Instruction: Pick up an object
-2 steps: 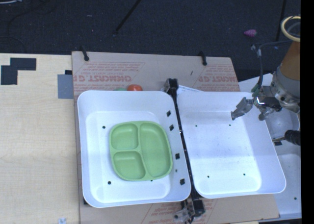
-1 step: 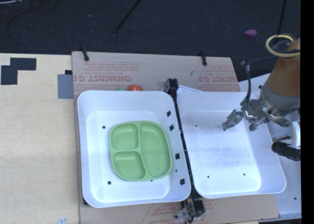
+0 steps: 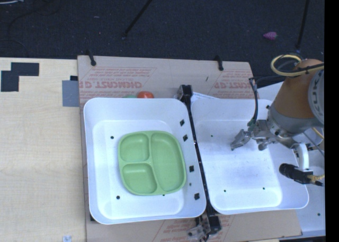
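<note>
Hovering over the right-hand shallow white plastic bin [image 3: 249, 204], nothing between the fingers.

Hanging low over that bin's right half, the metal two-finger gripper [image 3: 239, 140] pointing toward the black divider [image 3: 195, 151]; finger spread impossible to tell at this size. Reaching in behind it, the grey arm with its orange band [image 3: 294, 100]. Lying left of the divider, flat in the left-hand shallow white plastic bin [image 3: 100, 156], the pale green three-compartment plastic plate [image 3: 152, 162], well apart from the gripper. Peeking behind that left bin's far wall, a small red-orange round object [image 3: 145, 95]. Seemingly still in the searching or approach step: next, crossing the divider, then descending onto the plate's raised rim.
</note>
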